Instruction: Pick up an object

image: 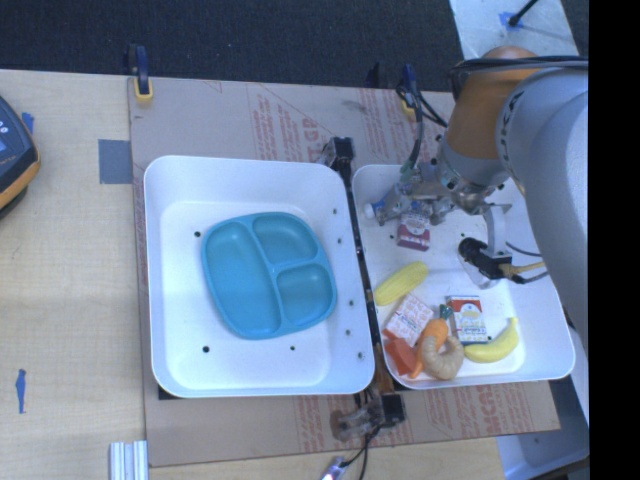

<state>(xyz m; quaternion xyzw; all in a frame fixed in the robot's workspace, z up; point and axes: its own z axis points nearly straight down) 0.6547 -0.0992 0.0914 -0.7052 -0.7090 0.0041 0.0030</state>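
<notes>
Now two white bins sit side by side on the counter (70,298). The left bin (165,268), well to the left of the jaws (415,208), holds a blue divided tray (268,273) lying flat. The right bin (545,363) carries the jaws at its far end, low over a small red-and-white packet (412,234) that lies just below them; I cannot tell whether they are open or closed, or touching it. Nearer the camera lie a yellow corn cob (400,281), a white packet (408,320), an orange carrot (432,334), a doughnut (443,358), a small carton (467,320) and a banana (497,344). Brown cardboard (240,118) lies under both bins on pale wood, with dark carpet (250,13) beyond.
</notes>
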